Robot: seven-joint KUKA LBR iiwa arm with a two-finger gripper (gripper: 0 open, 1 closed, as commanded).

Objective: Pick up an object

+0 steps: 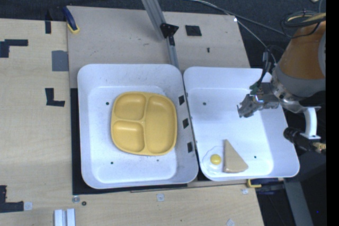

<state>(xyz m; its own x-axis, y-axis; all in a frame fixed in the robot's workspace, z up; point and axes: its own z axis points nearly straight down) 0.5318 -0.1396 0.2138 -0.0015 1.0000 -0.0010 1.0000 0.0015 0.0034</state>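
Two shallow white plastic bins sit side by side on the pale wooden bench [32,114]. The left bin [90,114] holds one thing: a yellow plastic divided plate with rounded corners [144,123], lying flat near the middle of the bin floor. It has three compartments, two smaller ones on its left side and a longer one on its right, and each looks bare.

The right bin [233,82] holds two small things, both in its near left corner. A small round yellow piece, perhaps a toy fried egg on a white patch [215,159], though too small to tell for certain, lies close to the bin's left wall. Just beside it, to its right, lies a tan wedge-shaped block [233,158], its point toward the far side of the bin and its wide end toward the near rim.

The grey arm with the orange band [302,61] reaches in from the right, and its dark two-finger gripper [247,107] sits over the middle of the right bin, above bare white floor. It is well apart from the wedge and the round piece; nothing shows between its tips. The fingertips are a dark blur, so whether they are spread or closed cannot be told.
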